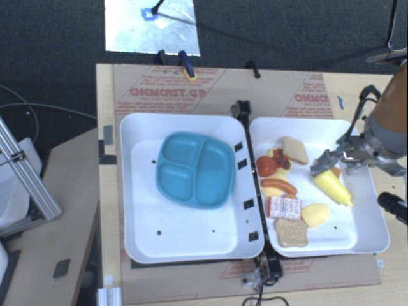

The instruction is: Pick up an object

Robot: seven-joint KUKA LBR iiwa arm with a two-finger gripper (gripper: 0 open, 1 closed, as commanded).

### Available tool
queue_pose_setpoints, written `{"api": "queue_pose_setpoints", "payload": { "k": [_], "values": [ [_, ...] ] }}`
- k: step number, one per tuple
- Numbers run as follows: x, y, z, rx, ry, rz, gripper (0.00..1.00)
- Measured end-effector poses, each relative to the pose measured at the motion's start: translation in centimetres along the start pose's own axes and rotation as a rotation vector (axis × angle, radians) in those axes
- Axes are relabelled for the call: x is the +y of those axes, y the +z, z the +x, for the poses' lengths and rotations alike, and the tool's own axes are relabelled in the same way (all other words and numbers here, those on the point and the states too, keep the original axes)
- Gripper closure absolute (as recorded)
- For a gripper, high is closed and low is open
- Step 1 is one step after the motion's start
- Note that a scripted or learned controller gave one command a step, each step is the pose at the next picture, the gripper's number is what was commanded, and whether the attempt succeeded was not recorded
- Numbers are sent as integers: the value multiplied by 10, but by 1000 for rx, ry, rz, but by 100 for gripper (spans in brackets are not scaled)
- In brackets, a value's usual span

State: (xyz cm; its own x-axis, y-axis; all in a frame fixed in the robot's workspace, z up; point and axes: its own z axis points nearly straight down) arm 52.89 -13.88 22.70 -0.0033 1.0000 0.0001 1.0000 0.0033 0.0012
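Observation:
The right bin (366, 234) holds several toy foods. A yellow cone-shaped piece (334, 187) lies just below my gripper (322, 164), which hovers over the bin's right half and points left. Nothing shows in the gripper. Further left lie a tan bread piece (295, 149), a red fruit cluster (268, 165) and a hot dog (278, 187). Toward the front are a red-and-white packet (284, 206), a round yellow piece (315, 215) and a toast slice (291, 233).
The left bin (143, 234) carries a blue divided plate (195, 169). A black hinge strip (250, 171) runs between the bins. A blue-and-yellow clamp (187, 65) sits at the bench's far edge, and a metal frame (25, 177) stands at the left.

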Motion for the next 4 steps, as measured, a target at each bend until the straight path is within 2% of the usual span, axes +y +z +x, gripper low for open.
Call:
{"api": "queue_pose_setpoints", "payload": {
  "k": [1, 2, 3, 4],
  "values": [
    [-46, 107, -17, 2, 6, 10, 0],
    [5, 140, 4, -7, 1, -11, 0],
    [14, 141, 54, -6, -3, -5, 0],
    [14, 131, 53, -2, 2, -4, 100]
  ]
}}
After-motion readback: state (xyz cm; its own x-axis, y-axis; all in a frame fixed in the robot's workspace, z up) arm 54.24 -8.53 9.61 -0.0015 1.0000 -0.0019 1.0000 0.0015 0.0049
